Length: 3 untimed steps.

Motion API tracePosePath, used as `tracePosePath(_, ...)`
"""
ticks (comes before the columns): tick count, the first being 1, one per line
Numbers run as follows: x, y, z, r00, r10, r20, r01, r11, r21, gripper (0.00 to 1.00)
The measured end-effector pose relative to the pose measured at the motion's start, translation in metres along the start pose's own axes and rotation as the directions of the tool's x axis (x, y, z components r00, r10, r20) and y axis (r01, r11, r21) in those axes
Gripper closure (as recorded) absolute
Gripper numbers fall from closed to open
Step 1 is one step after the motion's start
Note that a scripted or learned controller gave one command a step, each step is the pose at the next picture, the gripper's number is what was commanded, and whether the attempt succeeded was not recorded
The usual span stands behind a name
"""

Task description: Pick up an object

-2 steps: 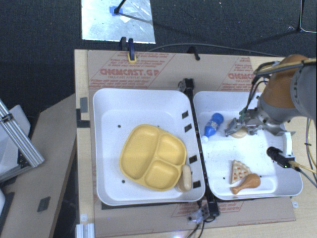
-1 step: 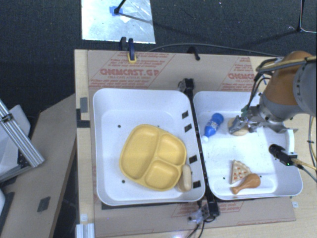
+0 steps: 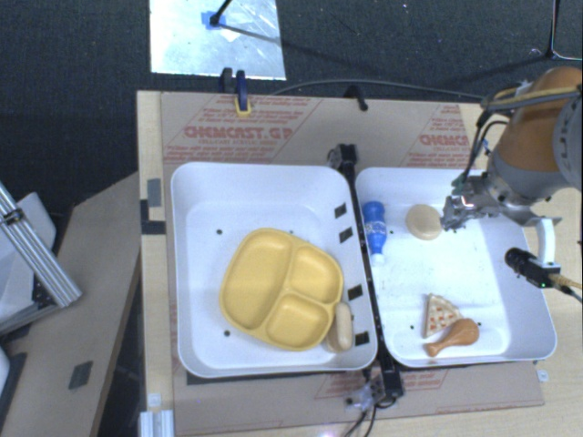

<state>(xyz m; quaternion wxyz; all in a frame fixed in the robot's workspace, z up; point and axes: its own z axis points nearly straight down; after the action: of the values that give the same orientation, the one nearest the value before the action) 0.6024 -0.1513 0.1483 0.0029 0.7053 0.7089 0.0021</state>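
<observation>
In the right bin (image 3: 537, 335), a round beige bun (image 3: 423, 221) lies near the far wall, just left of the claw (image 3: 453, 215), which hangs low beside it; whether the claw is apart or together I cannot tell. A blue bottle (image 3: 373, 224) lies by the divider. Toward the near side sit a pizza slice (image 3: 440, 314) and a drumstick (image 3: 453, 337), touching. The left bin (image 3: 196, 244) holds a yellow divided plate (image 3: 281, 288) with a bread roll (image 3: 342, 326) at its edge.

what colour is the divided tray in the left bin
Yellow; the divided tray shows in the camera view.
</observation>
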Motion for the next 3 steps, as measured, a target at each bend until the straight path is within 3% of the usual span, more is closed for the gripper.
tracePosePath(2, -0.006, -0.003, -0.079, 1.0, 0.001, 0.0, -0.001, 1.0, 0.002, 1.0)
tracePosePath(3, 0.047, 0.001, -0.077, 1.0, -0.004, -0.003, 0.004, 1.0, 0.005, 1.0)
